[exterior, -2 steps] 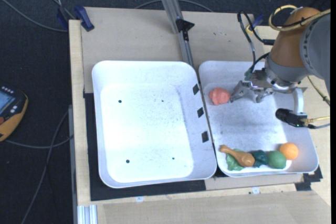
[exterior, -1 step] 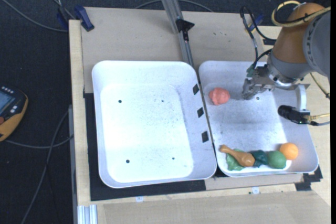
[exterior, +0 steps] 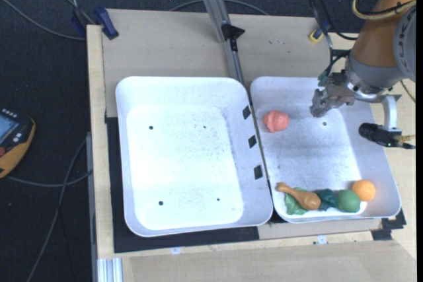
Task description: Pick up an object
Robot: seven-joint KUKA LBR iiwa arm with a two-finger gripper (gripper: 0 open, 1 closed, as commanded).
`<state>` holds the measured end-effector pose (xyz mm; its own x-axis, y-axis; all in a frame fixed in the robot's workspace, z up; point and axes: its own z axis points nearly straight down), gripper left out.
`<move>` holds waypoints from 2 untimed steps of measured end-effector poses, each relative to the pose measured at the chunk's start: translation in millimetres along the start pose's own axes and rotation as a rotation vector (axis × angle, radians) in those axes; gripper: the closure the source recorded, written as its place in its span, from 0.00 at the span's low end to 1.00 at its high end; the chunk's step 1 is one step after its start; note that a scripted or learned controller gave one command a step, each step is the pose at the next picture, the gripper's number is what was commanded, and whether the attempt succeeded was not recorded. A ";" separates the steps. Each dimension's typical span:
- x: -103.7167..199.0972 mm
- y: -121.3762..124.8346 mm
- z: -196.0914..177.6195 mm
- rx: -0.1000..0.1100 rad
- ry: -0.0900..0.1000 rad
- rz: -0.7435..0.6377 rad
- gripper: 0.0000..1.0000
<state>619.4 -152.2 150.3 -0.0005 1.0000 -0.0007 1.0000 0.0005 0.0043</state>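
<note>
Two shallow white bins sit side by side on a wooden desk [exterior: 172, 43], seen from above at a slant. Over the upper part of the right bin [exterior: 310, 162], the grey arm [exterior: 380, 43] with its orange band ends in a pincer [exterior: 322, 105] that hangs just above the bin floor; whether it is open or closed cannot be told, and nothing visible sits in it. Near the pincer, to its left, lies a pink ball-like object [exterior: 277, 120], apart from it. Well below the pincer, along the bin's near edge, rest a tan club-shaped toy [exterior: 299, 195], a green and teal cluster [exterior: 337, 200] and an orange ball [exterior: 363, 190]. Far left of the pincer lies the left bin [exterior: 182, 155].
</note>
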 end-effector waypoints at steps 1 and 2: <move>1.7 0.4 -63.6 -0.002 0.000 0.000 1.00; 1.6 1.6 -116.1 -0.001 0.000 0.000 1.00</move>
<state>620.5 -150.5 266.5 -0.0004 1.0000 -0.0010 1.0000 0.0004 0.0058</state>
